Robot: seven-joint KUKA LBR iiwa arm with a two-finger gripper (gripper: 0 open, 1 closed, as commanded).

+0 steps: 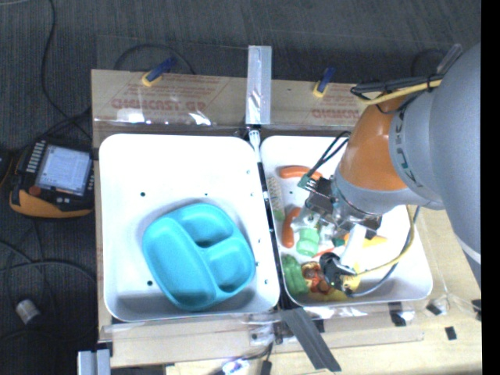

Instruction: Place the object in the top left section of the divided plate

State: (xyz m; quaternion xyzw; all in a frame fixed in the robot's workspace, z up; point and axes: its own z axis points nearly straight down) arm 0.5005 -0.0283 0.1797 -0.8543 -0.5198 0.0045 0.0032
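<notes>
Over the right bin the claw hangs low among a heap of small toy foods; whether it is clenched or released cannot be told. Well to its left, in the other bin, lies the blue divided plate, nothing in its sections.

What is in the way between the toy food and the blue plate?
The two bins' raised walls meet between the toy food pile in the right bin and the blue divided plate in the left bin. Nothing lies on the plate itself.
</notes>
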